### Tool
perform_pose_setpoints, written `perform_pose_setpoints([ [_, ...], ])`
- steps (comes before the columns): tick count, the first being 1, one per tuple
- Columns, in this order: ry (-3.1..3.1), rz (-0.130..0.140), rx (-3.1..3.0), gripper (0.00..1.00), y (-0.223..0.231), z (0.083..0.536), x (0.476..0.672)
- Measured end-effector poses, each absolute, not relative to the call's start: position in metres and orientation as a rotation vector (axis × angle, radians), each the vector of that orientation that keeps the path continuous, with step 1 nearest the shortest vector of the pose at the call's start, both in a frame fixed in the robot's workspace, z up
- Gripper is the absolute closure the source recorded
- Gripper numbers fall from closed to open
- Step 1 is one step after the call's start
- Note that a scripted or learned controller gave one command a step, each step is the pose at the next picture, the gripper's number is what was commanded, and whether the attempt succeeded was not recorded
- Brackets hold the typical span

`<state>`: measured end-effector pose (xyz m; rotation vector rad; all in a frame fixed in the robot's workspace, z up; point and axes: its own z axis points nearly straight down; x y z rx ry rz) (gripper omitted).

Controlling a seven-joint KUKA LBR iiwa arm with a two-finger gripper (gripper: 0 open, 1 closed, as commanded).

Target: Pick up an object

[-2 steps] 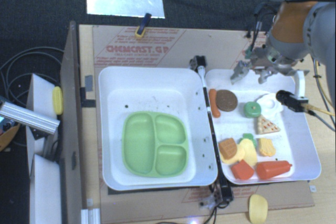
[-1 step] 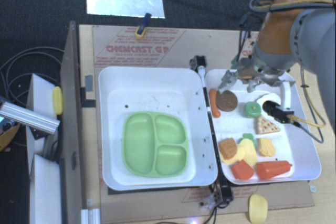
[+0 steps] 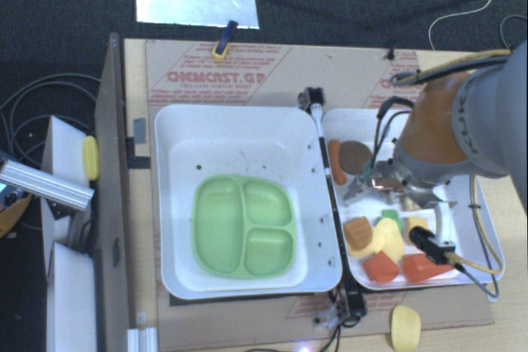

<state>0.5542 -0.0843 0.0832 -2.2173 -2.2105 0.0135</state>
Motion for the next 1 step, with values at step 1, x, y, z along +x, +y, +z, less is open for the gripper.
perform_pose_setpoints([
  [1, -2.224, -0.003, -2.221, 1.0, -0.0827, 0.1001, 0.5606],
])
